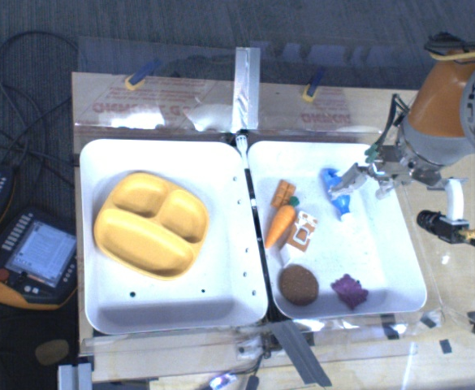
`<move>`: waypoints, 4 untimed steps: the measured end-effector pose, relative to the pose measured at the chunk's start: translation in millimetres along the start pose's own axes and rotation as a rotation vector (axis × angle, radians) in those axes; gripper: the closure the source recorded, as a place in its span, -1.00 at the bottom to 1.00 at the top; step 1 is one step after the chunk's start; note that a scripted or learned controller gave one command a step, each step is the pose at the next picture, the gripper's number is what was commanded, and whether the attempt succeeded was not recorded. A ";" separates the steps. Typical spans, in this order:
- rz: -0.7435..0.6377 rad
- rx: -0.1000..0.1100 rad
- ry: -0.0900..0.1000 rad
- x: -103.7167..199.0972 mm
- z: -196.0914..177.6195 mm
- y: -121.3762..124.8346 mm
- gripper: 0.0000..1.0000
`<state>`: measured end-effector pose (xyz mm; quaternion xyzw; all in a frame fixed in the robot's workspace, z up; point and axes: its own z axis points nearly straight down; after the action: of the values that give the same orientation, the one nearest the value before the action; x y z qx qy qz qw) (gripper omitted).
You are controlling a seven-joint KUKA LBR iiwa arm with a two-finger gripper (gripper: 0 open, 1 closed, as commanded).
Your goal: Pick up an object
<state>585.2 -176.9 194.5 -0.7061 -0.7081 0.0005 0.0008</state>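
Arm: grey with an orange band, reaching in from the right edge over the right bin's far right corner.
Gripper (352,177): low over the upper right part of the right bin, its two fingers pointing left and a little apart, right at a blue object. Whether the fingers actually close on the object cannot be told.
Blue object (334,189): small, blue and white, lying in the upper right area of the right bin, touching or just under the fingertips.
Right bin (412,254): shallow and white.
Carrot (279,222): orange toy with a green top, near the bin's left wall, tilted.
Orange-and-white piece (304,231): just beside the carrot, on its right.
Brown round object (299,285): at the near left of the right bin.
Purple object (350,290): small, at the near edge, right of the brown one.
Left bin (107,157): holds one big yellow lumpy object (150,223), filling much of its middle.
Bench (91,88): both bins side by side on it.
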 end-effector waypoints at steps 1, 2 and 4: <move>0.064 0.002 -0.002 19.6 94.8 23.5 -1.00; 0.206 -0.008 -0.004 -8.1 106.3 81.2 -1.00; 0.129 0.001 -0.003 16.9 85.5 45.5 1.00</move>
<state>630.5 -159.9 108.9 -0.7501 -0.6613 0.0020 0.0003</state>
